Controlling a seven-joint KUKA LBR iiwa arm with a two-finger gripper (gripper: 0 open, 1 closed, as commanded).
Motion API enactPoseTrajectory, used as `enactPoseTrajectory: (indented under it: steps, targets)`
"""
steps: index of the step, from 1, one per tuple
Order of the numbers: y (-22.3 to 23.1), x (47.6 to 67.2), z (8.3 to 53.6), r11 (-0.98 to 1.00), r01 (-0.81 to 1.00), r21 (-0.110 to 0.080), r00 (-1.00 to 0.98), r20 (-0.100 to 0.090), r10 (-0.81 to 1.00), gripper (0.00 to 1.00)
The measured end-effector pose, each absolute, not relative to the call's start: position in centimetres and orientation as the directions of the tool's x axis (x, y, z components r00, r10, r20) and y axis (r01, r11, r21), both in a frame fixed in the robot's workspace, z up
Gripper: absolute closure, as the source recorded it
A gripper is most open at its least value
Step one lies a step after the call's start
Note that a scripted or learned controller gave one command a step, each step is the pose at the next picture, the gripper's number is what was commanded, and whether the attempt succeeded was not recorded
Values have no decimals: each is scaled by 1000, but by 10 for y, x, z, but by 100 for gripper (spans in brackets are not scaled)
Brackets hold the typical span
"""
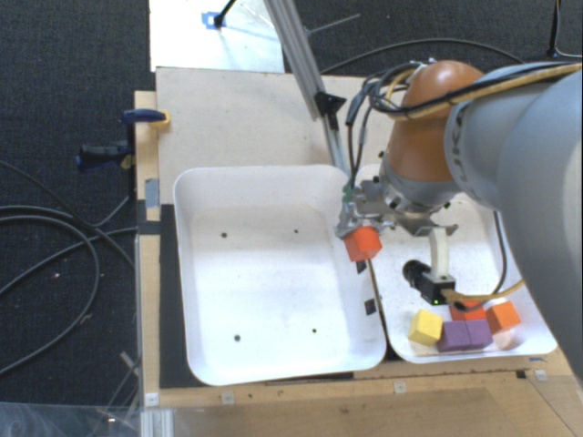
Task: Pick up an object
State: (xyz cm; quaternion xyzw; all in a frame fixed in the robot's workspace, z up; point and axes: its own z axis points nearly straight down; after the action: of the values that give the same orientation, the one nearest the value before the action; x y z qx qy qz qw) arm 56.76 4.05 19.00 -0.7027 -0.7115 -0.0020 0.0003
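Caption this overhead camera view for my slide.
Gripper holds an orange block above the divide between two white bins.

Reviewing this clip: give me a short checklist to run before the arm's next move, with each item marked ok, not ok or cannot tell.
1. Something is at the gripper: ok. An orange block sits right under it.
2. Block firmly between the fingers: cannot tell; the wrist hides the contact.
3. Block lifted off the bin floor: cannot tell from this slanted view; it hangs over the divide between the left bin and the right bin.
4. Other pieces out of the way: ok. The yellow block, purple block and second orange block lie in the right bin's near corner.
5. Cables near the wrist: cannot tell if they snag.
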Motion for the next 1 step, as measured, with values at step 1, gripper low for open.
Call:
enactPoseTrajectory:
  steps: [1]
  targets:
    - [21,557,258,3,1000,7,-3,0,1000,100]
